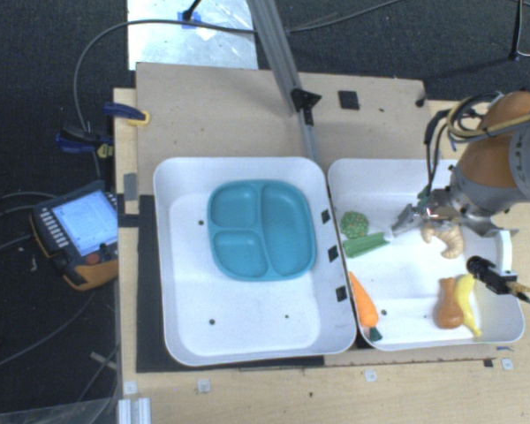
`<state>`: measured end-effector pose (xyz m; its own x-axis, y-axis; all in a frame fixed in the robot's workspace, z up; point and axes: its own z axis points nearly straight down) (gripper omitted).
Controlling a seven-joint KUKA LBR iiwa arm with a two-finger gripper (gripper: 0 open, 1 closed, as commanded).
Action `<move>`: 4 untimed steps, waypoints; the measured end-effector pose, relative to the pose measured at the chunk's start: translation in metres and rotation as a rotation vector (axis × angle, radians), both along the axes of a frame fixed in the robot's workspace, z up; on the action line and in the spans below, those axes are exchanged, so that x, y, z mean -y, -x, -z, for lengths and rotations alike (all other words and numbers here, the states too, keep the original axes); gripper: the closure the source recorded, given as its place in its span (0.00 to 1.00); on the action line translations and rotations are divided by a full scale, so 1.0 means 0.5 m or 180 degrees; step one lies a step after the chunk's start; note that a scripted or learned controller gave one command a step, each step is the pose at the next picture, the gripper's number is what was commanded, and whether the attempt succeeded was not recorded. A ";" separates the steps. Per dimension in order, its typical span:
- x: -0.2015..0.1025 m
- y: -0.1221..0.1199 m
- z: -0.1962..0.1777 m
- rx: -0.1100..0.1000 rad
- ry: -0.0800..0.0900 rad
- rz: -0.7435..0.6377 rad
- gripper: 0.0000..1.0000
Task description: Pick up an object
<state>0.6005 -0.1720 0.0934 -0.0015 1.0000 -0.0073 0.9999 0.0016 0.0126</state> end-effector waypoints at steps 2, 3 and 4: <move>0.000 -0.019 -0.118 -0.0021 -0.0019 -0.0013 1.00; 0.000 -0.022 -0.226 -0.0021 -0.0018 -0.0017 1.00; -0.111 0.003 -0.252 -0.0032 -0.0028 -0.0028 1.00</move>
